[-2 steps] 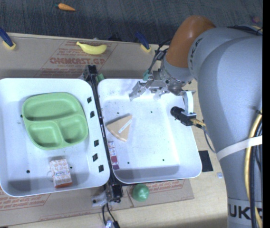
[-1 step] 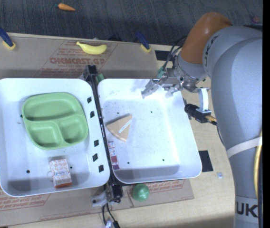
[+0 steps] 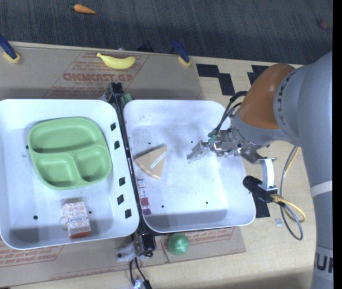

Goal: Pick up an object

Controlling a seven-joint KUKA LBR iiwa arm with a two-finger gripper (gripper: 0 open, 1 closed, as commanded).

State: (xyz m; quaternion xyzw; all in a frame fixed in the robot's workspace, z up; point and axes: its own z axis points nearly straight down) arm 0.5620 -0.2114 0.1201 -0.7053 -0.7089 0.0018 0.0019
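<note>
- While the claw point(image 3: 196, 153) hangs over the right bin point(image 3: 183, 212), nothing sits between its fingers, and whether they are spread or closed I cannot tell from this slant.
- Likeliest target: the tan wedge point(image 3: 151, 161), lying flat toward that bin's left side, left of the claw and apart from it.
- My read is we're in the approach, grasp not yet made.
- Next up, I'd say: shift left over the wedge, line the fingers across its narrow width, then descend.
- Left bin point(image 3: 8, 179) carries a green divided tray point(image 3: 70, 151) and, nearer, a small packet point(image 3: 76, 218).
- On the desk point(image 3: 288, 251), cardboard point(image 3: 153, 77) underlies both bins; a yellow banana point(image 3: 117, 59) lies at the far side, a green ball point(image 3: 178, 243) near.
- Dark carpet point(image 3: 159, 11) beyond, with a small orange item point(image 3: 84, 8) on it.
</note>
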